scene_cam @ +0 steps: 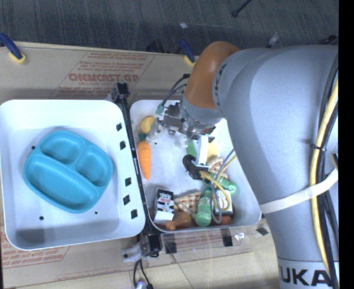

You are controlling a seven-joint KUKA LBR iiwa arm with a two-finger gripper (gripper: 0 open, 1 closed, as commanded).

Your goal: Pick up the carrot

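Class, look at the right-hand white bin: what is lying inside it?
Inside the right bin lie the carrot by its left wall, a yellow piece above it, and a heap of toys at the bottom. The arm covers the bin's right part.

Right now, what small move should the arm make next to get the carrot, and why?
Probably shift the hand toward the left wall of the right bin and down. The carrot lies against that wall, below the yellow piece, and the hand hangs over the bin's upper middle, beside the carrot.
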